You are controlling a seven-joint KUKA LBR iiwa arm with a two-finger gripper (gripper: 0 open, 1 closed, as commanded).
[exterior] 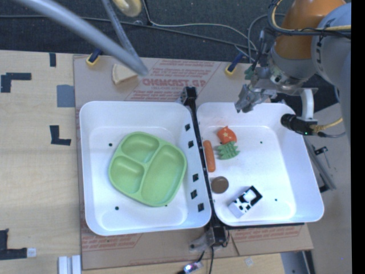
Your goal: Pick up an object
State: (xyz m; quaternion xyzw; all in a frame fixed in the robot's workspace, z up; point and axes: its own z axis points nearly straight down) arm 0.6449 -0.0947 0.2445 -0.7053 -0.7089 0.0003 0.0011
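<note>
Left of centre, a green divided plate [149,168] occupies one bin, while right of it the carrot [210,155], brown disc [219,184] and black-and-white block [245,201] lie ungrasped; the gripper [249,103], state indeterminable, hovers at upper right, apparently approaching, needing descent onto one object.

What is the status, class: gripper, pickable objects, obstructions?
Gripper above right bin's far rim, nothing between fingers. Orange carrot, green toy, brown disc, black-and-white block in right bin. Nothing obstructing.
</note>
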